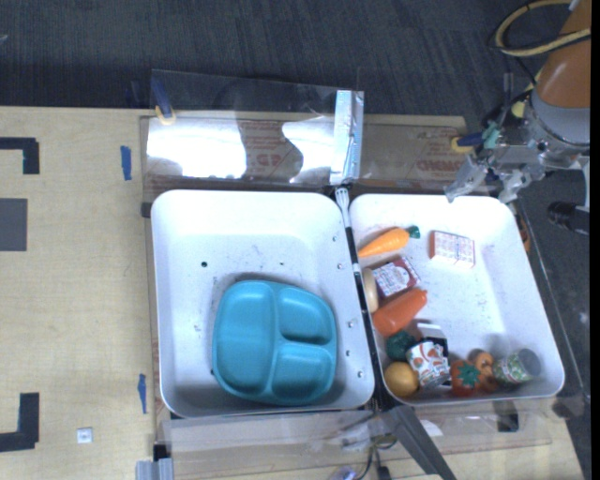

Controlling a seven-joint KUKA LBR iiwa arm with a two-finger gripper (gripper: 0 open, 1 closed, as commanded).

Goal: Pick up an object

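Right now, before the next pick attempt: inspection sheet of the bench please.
Surface: bench with two white bins, left bin and right bin, side by side.
Job's things: right bin holds carrot, orange pepper-like piece, small white box, red packet, yellow fruit, small can.
Clutter: teal divided tray in left bin.
Grippers: gripper above the right bin's far right corner, nothing seen in it.
Cables: yellow cable near arm.
Surroundings: dark carpet; blue tape marks.

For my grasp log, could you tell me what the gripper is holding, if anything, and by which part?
Nothing is held: the gripper is at the far rim of the right bin, apart from the toy carrot and small box.
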